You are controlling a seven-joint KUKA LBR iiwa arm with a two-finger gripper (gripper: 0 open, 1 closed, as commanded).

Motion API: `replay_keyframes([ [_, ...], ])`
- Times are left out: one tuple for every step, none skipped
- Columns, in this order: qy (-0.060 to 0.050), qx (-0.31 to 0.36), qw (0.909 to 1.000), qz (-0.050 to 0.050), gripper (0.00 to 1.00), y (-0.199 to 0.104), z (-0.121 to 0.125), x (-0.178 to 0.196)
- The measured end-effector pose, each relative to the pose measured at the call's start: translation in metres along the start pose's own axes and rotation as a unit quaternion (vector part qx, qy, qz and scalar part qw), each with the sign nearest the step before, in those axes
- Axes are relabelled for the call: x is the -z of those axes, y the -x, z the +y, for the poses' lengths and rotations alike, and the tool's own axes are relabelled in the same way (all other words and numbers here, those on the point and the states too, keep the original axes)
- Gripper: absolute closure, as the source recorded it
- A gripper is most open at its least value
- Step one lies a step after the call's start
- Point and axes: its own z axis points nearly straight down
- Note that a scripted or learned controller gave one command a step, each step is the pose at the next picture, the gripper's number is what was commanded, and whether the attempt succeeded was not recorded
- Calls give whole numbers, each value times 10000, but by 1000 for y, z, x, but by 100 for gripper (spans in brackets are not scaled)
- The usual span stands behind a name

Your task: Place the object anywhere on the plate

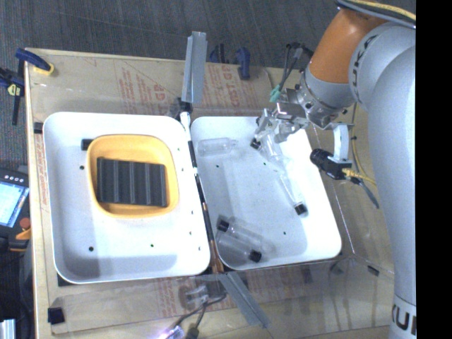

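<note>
1. The gripper (277, 129) hangs over the far edge of the right bin (319, 240), near the tabletop's (106, 76) far right corner. It is a tangle of clear and shiny parts against white plastic, and I cannot tell whether the fingers are apart or together, or whether anything sits between them.
2. A clear rod (288, 183) with a black end slants from under the gripper toward the right bin's right wall. Whether it belongs to the gripper or lies loose on the bin floor is unclear.
3. A clear piece (215, 147) lies by the right bin's far left corner. Its outline is faint and its shape is hard to make out.
4. Another clear item (240, 244) with black ends lies at the right bin's near left corner, close to the wall.
5. The arm (381, 76) rises from the gripper along the tabletop's right edge. It covers that edge and is cut off at the picture's border.
6. The object (132, 182), dark and ribbed, lies flat on the plate (131, 145), well apart from the gripper.
7. The yellow plate rests in the middle of the left bin (70, 254). The object covers most of its centre, leaving the rim in view.
8. A screen (8, 205) at the tabletop's left edge is cut off by the picture's border.
</note>
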Motion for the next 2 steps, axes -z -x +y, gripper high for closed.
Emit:
replay_keyframes([
  [-6, 842, 9965, -13, 100, -85, -18, -8],
  [11, 1482, 9890, -19, 100, -169, -3, -20],
])
